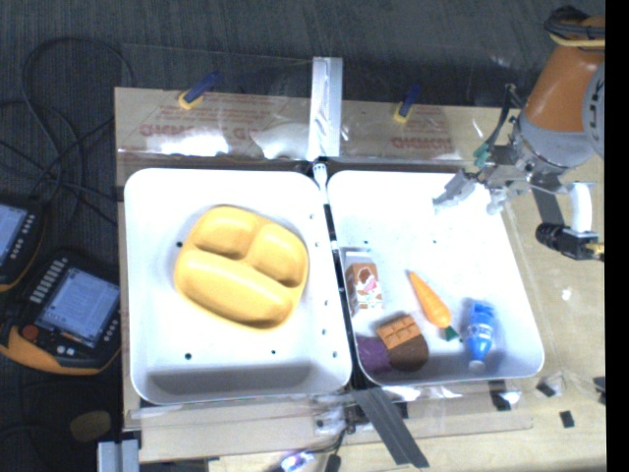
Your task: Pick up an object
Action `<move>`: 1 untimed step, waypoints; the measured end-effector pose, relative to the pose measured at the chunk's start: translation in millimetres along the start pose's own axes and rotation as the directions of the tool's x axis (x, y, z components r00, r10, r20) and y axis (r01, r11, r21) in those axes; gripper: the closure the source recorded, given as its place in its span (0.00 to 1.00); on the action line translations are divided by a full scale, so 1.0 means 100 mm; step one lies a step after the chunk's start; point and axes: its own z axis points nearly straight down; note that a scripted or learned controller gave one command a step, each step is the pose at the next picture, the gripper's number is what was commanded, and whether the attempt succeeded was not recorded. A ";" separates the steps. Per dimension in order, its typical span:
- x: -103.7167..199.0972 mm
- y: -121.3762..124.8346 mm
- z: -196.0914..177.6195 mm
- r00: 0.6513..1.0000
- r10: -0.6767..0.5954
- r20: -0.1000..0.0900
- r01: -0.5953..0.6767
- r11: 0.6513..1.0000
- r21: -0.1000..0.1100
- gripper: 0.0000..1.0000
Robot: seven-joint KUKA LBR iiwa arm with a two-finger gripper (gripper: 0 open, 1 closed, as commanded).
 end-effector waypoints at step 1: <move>0.35 -0.07 0.20 0.999 0.043 0.000 -0.043 0.999 0.001 0.00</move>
